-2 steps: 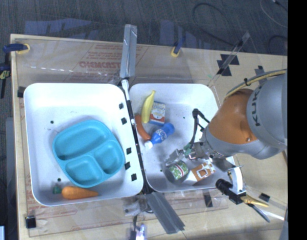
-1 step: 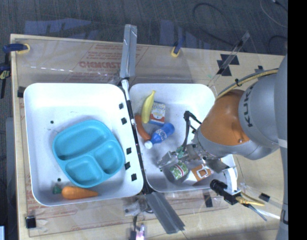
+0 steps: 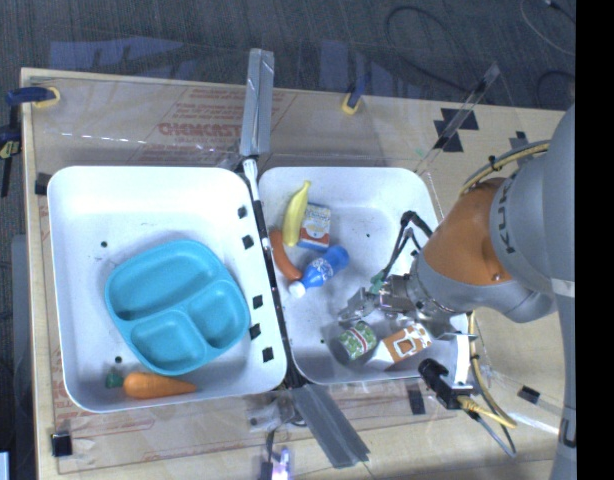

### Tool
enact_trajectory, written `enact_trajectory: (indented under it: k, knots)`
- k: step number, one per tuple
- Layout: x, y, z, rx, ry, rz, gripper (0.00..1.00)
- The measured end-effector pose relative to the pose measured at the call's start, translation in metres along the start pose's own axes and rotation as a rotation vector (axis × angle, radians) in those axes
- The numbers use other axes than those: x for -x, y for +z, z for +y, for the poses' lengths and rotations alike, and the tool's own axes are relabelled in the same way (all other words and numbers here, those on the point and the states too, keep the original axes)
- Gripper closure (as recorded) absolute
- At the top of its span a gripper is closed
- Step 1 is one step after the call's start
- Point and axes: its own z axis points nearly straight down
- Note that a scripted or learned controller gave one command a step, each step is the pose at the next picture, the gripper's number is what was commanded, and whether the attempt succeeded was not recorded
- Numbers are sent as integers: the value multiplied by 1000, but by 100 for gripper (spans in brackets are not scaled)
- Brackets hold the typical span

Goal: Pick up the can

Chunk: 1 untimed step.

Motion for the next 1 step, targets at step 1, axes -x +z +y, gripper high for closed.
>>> enact_trajectory:
  k: [1]
  knots:
    - [-36,1,-8,-5,-35,2,0]
